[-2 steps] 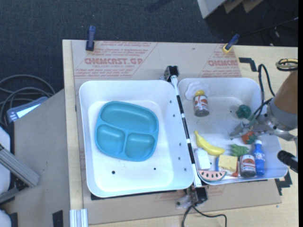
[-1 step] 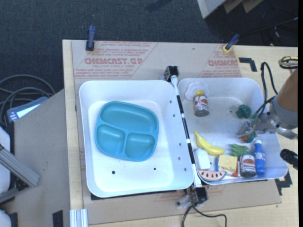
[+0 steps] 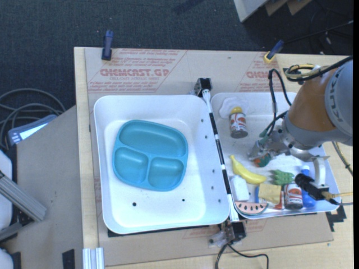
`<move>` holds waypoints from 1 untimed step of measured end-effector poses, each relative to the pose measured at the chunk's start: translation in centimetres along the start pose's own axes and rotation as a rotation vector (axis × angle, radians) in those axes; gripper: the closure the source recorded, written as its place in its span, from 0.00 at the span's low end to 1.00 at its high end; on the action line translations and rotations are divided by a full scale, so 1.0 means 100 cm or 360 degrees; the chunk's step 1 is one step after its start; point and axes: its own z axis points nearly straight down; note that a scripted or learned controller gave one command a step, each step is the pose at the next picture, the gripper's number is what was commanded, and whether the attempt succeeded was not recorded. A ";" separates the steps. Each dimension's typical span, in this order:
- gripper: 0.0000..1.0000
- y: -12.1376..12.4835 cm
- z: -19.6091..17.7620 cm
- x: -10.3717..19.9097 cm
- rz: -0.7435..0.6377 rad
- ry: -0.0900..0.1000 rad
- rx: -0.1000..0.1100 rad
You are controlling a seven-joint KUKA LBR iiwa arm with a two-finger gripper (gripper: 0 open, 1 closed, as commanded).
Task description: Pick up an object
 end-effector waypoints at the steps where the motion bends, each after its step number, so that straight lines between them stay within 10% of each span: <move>1: 1.00 0.001 -0.100 0.054 0.0001 -0.0002 -0.0002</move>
